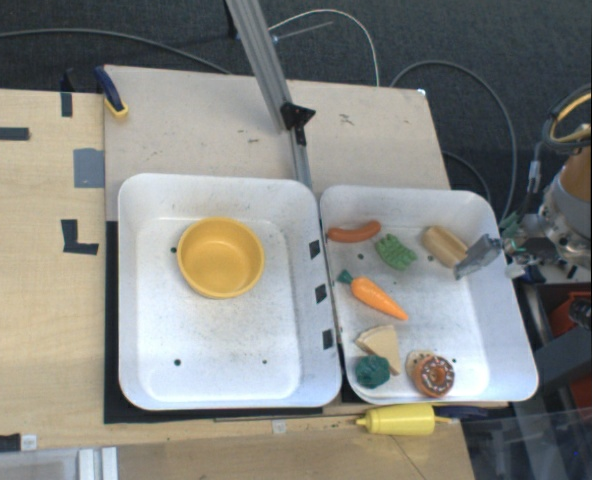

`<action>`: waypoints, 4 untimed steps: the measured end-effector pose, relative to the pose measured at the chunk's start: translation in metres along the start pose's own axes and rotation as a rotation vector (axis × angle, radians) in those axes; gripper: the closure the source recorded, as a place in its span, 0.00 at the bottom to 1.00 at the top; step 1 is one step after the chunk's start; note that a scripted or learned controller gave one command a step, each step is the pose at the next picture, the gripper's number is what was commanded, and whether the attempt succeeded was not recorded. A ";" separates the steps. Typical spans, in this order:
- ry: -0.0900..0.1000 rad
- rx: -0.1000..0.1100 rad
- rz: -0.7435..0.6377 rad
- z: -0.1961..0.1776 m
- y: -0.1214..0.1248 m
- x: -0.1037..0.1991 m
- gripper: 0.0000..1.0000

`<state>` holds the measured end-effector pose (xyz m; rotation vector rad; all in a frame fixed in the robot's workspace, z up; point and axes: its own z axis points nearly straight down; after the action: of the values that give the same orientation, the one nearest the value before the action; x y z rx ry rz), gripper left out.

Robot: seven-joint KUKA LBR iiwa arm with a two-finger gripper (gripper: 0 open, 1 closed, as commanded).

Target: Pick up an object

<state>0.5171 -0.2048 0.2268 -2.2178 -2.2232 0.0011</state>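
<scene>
Camera view: pincer (476,257) hangs at right bin's (496,368) upper-right edge, near tan roll (443,243), prob. lining up; grip state can't tell.

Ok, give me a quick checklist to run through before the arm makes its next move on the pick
1. Something held: not ok, nothing shows between the fingers of the gripper.
2. Gripper over the right bin: ok, at its right edge.
3. Nearest target: ok, the tan roll lies right beside the gripper.
4. Room around the roll: ok, the green piece lies apart from it.
5. Finger opening: cannot tell.
6. Yellow bowl out of the way: ok, it sits in the left bin.
</scene>
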 end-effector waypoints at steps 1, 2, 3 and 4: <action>0.000 0.000 0.000 0.000 0.000 0.000 0.00; 0.000 0.005 0.001 0.045 -0.001 0.007 0.00; 0.001 0.006 0.000 0.094 -0.002 0.017 0.00; -0.002 -0.001 0.001 0.138 -0.001 0.017 0.00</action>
<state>0.5153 -0.1878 0.0887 -2.2207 -2.2230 0.0022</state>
